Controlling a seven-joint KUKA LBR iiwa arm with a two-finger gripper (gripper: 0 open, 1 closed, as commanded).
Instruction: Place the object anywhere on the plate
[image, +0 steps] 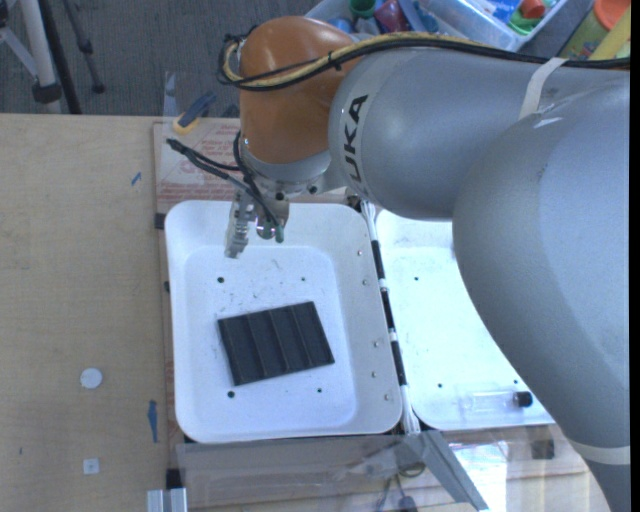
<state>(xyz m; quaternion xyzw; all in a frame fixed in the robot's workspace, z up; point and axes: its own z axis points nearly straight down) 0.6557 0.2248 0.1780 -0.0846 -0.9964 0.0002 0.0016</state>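
Grey metal of the arm (480, 150) covers much of the right bin (440, 330), so its far edge and right side are hidden. Only its near-left part is seen, where a small clear tube with a dark cap (495, 401) lies close to the near edge. Whether this tube is the object of the task cannot be told.

The gripper (255, 232) is held above the far edge of the left bin (190, 300), slightly left of the middle. Two thin fingers are seen with a small gap between them, so it appears a little open, and nothing is seen between them. The fingers are small and partly blurred.

A dark ribbed rectangular plate (275, 343) lies flat near the centre of the left bin, turned a little, well apart from the gripper. Small dark specks are scattered on the bin floor between plate and gripper.

Colourful things at the top right corner are cut off and cannot be made out.
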